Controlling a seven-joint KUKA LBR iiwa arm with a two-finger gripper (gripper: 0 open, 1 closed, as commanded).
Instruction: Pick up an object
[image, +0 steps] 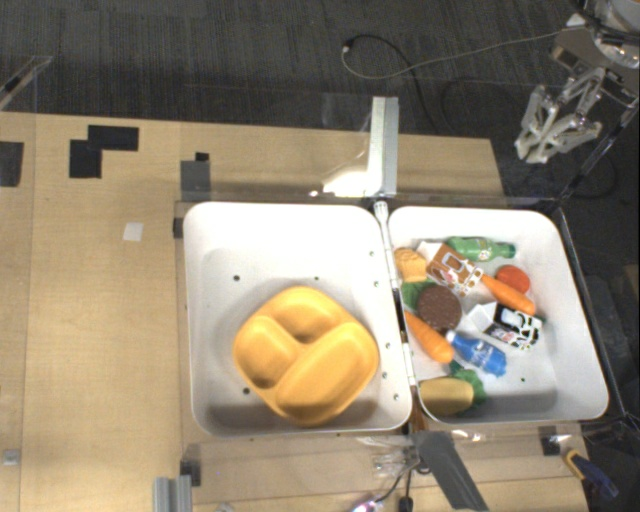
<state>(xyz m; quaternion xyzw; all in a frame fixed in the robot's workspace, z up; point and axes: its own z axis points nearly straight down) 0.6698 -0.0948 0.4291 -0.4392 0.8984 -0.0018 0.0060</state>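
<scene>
The jaws (556, 128) hang at the top right, above the dark floor and well apart from both bins; their pale fingers look spread, and nothing is between them. In the right bin (575, 290) lie many small things close together: a green bottle (481, 246), two carrots (507, 293), a brown round disc (438, 308), a blue bottle (479, 354). The left bin (215, 245) on the surface holds one big yellow divided tray (305, 354).
</scene>
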